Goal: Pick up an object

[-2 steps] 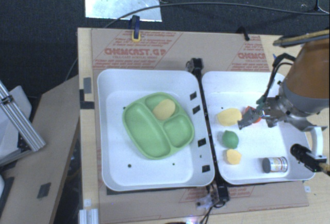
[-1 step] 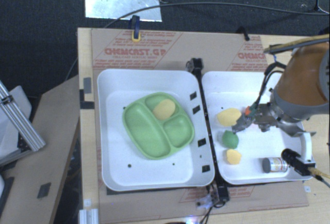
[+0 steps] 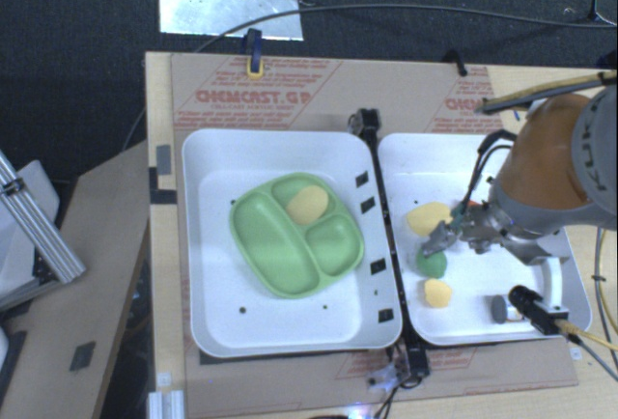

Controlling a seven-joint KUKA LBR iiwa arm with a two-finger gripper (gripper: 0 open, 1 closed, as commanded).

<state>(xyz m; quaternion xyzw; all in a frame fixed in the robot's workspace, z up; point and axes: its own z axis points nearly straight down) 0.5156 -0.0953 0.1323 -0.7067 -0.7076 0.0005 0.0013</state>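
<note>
Down at the tip, the gripper (image 3: 439, 240) hung right over the upper edge of the small green lump (image 3: 432, 265). From this slanted view it was impossible to make out whether its grip was spread or closed, or whether it touched the lump at all. Nothing could be seen clamped in it.

The green lump lay on the floor of the right bin (image 3: 425, 156), and it had close company. Just beyond the lump, on its far side, was a larger pale yellow piece (image 3: 427, 217), near but apart. The gripper's tip came down between the two. Just on the lump's near side lay a smaller yellow piece (image 3: 437, 293), also apart from it. So the lump was hemmed in front and back, a tight spot.

To the right of the lump, the grey arm (image 3: 550, 166) with its orange band loomed over that half of the bin and covered the floor there.

To the left of the lump ran the seam where the two bins met, dotted with small black tabs (image 3: 367, 205). Well beyond it, the left bin (image 3: 222, 311) held a green divided plate (image 3: 280, 253) with a yellow item (image 3: 308, 204) resting in one of its compartments.
</note>
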